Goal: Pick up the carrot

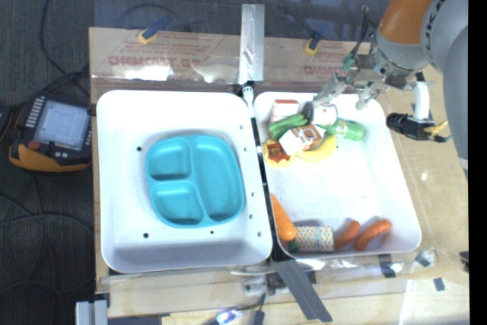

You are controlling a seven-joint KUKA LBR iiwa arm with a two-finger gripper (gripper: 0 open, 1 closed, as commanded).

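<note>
Orange carrot (282, 221) touches a patterned roll (313, 237); distant gripper (326, 104), grip unclear, overhangs cluttered toys.

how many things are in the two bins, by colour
blue: 1, the tray in the left bin
orange: 3, the carrot and two sausages
green: 2, the pepper and the bottle
yellow: 1, the banana
white or patterned: 3, two cartons and a can
total: 10
</note>
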